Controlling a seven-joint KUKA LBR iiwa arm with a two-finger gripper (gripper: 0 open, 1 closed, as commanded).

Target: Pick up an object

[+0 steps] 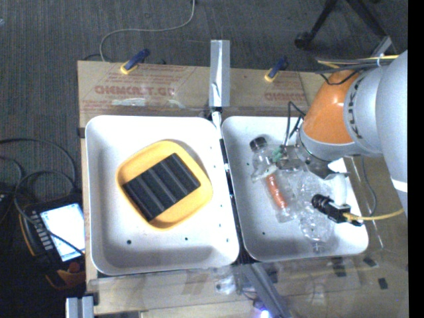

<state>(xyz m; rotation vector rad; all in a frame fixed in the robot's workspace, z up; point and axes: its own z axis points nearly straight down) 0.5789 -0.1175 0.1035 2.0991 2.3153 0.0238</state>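
Cables trail over the dark floor at the far left, beside a small lit screen (61, 225). On the worktop (159, 88), the left bin (106, 138) carries a yellow tray with a black ribbed insert (164, 183), lying tilted and well apart from the arm. Across the divider, the right bin (242, 177) has a clutter of clear plastic pieces (301, 204), with an orange-tinted tube (275, 191) among them and a small dark cap (258, 141) near its upper corner. The arm (358, 111) reaches down over this clutter, and its hand (291, 161) sits low among the clear pieces; whether it is clenched or released I cannot tell. Nothing looks lifted yet, so I judge the pick unfinished: a grasp and a raise remain.
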